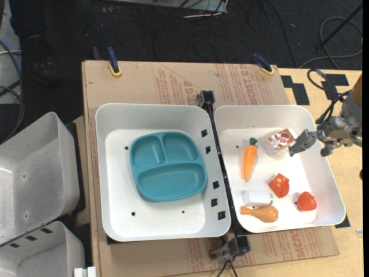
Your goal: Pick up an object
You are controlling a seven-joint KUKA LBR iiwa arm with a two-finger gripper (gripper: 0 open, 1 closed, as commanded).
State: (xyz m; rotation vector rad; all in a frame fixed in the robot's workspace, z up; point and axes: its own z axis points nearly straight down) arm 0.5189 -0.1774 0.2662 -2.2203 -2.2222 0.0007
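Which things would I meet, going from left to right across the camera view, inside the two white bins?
Teal divided plate → carrot → white packet with red print → red tomato-like piece → gripper, over the right bin's far right side.

Light: bright, even, from overhead
Bins: glaring white, slightly washed out
Shadows: soft, short
Floor: dark, murky
Focus: mildly soft throughout
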